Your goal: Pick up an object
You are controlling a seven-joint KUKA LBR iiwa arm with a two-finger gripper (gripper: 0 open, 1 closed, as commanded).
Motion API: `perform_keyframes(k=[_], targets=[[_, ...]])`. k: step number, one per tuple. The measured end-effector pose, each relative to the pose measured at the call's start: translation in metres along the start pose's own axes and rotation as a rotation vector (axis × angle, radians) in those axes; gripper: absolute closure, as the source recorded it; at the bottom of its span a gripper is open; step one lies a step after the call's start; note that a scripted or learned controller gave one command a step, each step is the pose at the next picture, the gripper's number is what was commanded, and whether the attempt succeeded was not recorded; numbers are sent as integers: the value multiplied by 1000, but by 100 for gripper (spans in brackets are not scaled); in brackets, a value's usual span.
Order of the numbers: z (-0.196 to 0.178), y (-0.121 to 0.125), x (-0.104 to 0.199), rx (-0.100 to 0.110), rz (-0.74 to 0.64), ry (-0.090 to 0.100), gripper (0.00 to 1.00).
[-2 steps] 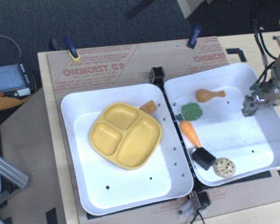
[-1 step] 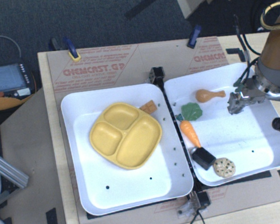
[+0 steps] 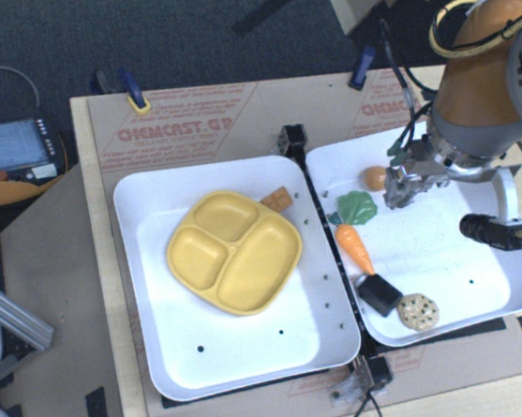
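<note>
The right bin [image 3: 474,252] holds an orange carrot [image 3: 354,248], a green leafy piece [image 3: 356,207], a small orange-brown ball [image 3: 374,178], a black block [image 3: 379,293] and a round speckled cookie [image 3: 417,310]. My gripper [image 3: 399,192] hangs over the back of that bin, just right of the green piece and below the orange-brown ball. Nothing shows between its fingers. In the left bin [image 3: 164,337] lies a yellow divided plate [image 3: 235,250], with a small brown block [image 3: 277,199] at its back right edge.
A black divider clamp [image 3: 292,139] sits between the bins at the back. A black cylinder [image 3: 490,229] on the arm's cable juts over the right bin's right side. Blue clamps [image 3: 136,93] hold the cardboard bench top. A pendant [image 3: 11,153] lies far left.
</note>
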State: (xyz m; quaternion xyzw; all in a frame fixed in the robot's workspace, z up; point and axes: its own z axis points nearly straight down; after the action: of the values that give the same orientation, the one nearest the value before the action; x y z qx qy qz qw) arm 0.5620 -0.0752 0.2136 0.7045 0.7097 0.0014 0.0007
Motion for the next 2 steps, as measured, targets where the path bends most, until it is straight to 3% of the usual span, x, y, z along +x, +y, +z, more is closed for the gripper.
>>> perform_keyframes(k=[2], targets=[[-1,9,110,2,6,-1,100]])
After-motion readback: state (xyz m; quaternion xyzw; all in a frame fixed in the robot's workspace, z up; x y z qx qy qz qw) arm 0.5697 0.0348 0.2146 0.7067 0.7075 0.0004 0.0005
